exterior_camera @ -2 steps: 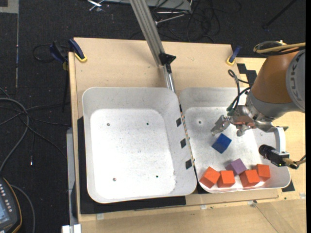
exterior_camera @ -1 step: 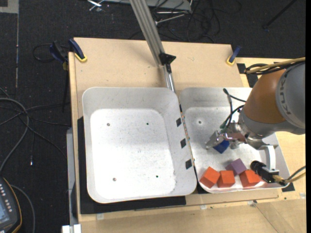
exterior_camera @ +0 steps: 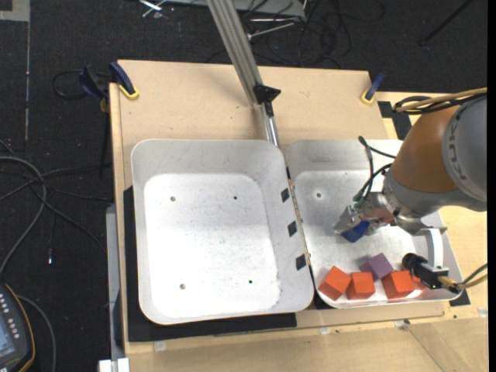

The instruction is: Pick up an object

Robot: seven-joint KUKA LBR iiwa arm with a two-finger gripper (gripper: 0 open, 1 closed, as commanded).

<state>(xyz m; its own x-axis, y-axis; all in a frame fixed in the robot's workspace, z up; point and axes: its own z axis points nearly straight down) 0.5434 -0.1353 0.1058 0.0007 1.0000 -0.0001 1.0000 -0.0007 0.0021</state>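
**Gripper low over a blue block in the right bin**

While the grey arm [exterior_camera: 449,161] with its orange band reaches in from the right, its gripper [exterior_camera: 358,222] sits low in the right white bin [exterior_camera: 325,161], near that bin's middle; a small blue block [exterior_camera: 356,232] shows directly at the gripper's tip, touching it or very close to it; the view is too cluttered to tell whether the fingers are spread or closed, or whether the blue block lies between them; it appears to rest on the bin floor, though that is hard to judge. Along the near rim of the same bin lie 4 more blocks in a loose row: an orange block [exterior_camera: 335,282], a second orange block [exterior_camera: 362,285] touching it, a purple block [exterior_camera: 379,266] just behind, and a third orange block [exterior_camera: 399,284] to the right; the left white bin [exterior_camera: 155,161] lies beside the right one, their edges meeting; both bins rest on the tan tabletop [exterior_camera: 194,99].
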